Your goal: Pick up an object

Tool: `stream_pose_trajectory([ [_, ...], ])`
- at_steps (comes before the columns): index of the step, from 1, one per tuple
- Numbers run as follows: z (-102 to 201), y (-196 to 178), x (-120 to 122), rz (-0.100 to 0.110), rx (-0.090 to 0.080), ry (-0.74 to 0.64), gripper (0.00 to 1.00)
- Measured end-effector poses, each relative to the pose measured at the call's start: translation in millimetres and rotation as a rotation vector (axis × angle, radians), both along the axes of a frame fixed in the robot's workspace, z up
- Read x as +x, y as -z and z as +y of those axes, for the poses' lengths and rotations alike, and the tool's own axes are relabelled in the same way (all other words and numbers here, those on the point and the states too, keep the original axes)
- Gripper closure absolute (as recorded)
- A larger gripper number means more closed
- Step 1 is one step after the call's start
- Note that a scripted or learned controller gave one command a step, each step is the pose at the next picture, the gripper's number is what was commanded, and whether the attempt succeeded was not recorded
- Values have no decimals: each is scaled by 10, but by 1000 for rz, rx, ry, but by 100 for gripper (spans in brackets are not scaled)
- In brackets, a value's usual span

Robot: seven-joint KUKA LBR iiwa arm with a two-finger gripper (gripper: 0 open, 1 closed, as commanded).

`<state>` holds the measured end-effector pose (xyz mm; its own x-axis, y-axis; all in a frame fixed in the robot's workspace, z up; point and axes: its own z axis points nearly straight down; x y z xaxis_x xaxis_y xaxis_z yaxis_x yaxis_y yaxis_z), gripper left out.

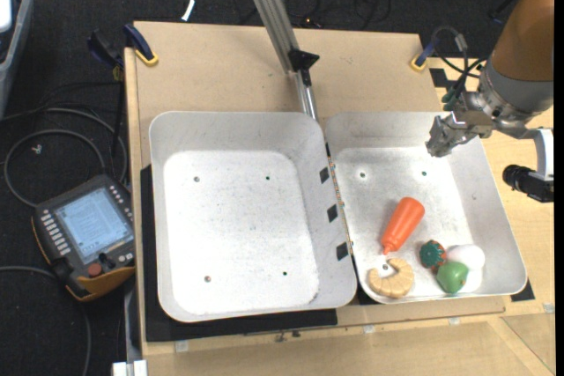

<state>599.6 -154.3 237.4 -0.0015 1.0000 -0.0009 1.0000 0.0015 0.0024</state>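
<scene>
Gripper [441,142] hangs over the far right part of the right-hand bin [370,145], its dark fingers pointing down toward the white floor; whether they are spread or closed cannot be told from this angle, and nothing shows between them. Behind it, the grey arm [520,88] with its orange band comes in from the right edge of the bench [229,66].

Well apart from the gripper, toward the near end of the same bin, lie the objects on offer. An orange carrot-shaped toy [402,223] lies at a slant, its narrow end pointing toward a round tan biscuit-like piece [390,279] at the bin's near rim. To the right of these sit a small dark green ball [431,254], a bright green object [452,276] and a white egg-shaped piece [467,258], clustered close together in the near right corner.

The left-hand bin [167,189] lies alongside, its right rim overlapping the other bin's left edge. A metal pole [269,4] slants across the far side of the bench. On the dark floor to the left rests a handheld control pendant [86,229] with a lit screen.
</scene>
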Motion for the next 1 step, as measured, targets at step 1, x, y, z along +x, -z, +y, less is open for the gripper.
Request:
stream_pose_trajectory([
  [1,545,112,100,4,3,-6,100],
])
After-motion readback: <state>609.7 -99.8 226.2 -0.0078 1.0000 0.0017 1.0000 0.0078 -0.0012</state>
